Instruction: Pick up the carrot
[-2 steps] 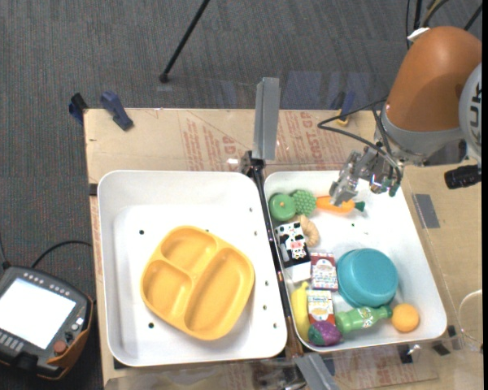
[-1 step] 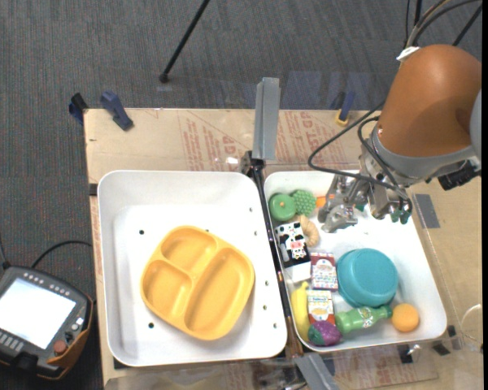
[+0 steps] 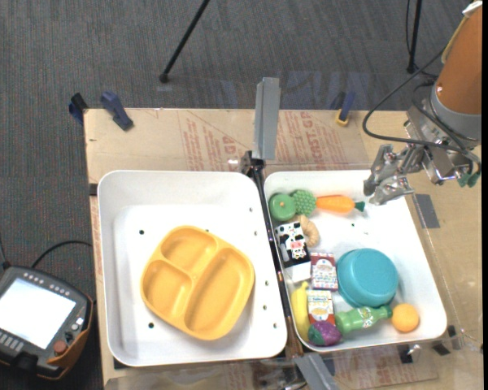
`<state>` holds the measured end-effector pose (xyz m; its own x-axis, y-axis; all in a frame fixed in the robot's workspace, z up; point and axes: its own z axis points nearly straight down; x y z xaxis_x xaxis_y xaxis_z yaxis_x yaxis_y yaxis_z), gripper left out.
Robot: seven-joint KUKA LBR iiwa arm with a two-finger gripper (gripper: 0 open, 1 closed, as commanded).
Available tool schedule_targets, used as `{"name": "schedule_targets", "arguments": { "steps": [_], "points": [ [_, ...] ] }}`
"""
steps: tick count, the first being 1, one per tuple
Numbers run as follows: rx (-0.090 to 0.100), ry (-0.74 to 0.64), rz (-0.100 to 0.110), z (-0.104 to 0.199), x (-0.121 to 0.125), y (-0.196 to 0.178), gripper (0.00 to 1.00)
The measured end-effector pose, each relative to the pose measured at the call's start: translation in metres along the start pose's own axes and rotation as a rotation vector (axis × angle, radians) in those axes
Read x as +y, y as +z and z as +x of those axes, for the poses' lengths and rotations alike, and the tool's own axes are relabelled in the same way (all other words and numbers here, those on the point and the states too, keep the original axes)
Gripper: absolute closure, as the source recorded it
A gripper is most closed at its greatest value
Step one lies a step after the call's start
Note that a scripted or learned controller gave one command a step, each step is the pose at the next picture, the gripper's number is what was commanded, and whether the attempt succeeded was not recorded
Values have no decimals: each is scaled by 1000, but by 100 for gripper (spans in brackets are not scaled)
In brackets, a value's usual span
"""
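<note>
We see the carrot [image 3: 336, 204] lying at the back of the right bin [image 3: 427, 254], long axis running left–right, green tip toward the jaws [image 3: 385, 187] – just beside it, holding nothing; their opening we cannot tell.

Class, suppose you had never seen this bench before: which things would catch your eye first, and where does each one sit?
The big yellow divided plate lies alone in the left bin. The right bin is crowded with toy food: a teal bowl near its middle and an orange carrot along its far edge. The pincer hangs just right of the carrot's green tip.
</note>
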<state>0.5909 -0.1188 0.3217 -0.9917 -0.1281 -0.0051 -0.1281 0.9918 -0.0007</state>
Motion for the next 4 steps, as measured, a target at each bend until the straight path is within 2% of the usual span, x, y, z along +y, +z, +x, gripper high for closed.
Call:
{"name": "schedule_targets", "arguments": {
  "steps": [1,2,3,4],
  "points": [
    [-2,-156,2,113,-24,-55,100],
    [0,-364,-1,106,-82,-94,100],
    [6,-627,-8,117,-77,23,100],
    [2,-632,-7,114,-74,12,100]
  ]
}}
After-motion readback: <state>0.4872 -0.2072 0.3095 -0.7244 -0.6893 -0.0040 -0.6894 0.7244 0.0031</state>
